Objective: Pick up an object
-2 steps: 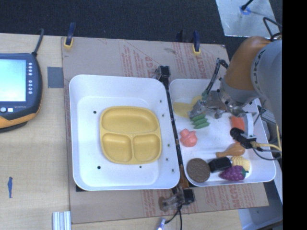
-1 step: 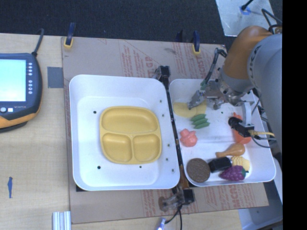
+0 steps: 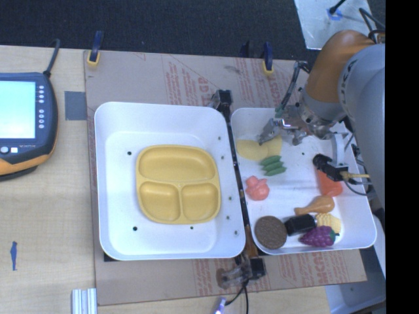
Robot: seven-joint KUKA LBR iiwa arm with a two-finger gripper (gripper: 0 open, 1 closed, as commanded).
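- The grey arm [image 3: 357, 77] with its orange band enters from the upper right of the frame and reaches down over the upper part of the right bin [image 3: 366, 237].
- The gripper [image 3: 278, 131] hangs just above the top edge of a pale yellow piece [image 3: 252, 150] in that bin; how far it is spread cannot be told from this angle, and nothing can be seen held in it.
- Just below and right of the yellow piece lies a green pod-shaped toy [image 3: 273, 166], touching or nearly touching it.
- A pink toy [image 3: 258, 188] sits in the bin's left middle, near the wall between the bins.
- Along the bin's lower edge: a dark brown round cookie [image 3: 270, 232], a black block [image 3: 300, 224], a purple grape bunch [image 3: 319, 237] and a yellow corn cob [image 3: 331, 224], all crowded together.
- A tan drumstick [image 3: 316, 206] lies above that cluster; an orange carrot-like toy [image 3: 329, 184] lies further up at the right side, under black cabling.
- The left bin [image 3: 111, 129] holds a yellow three-compartment tray [image 3: 178, 182] at centre.
- Faint reddish print runs over the cardboard sheet [image 3: 163, 70] under the bins, too small to read.
- A teach pendant [image 3: 23, 124] with a lit pale screen rests at the left edge of the frame; its writing cannot be read.
- Blue clamps [image 3: 95, 48] grip the cardboard's upper edge.
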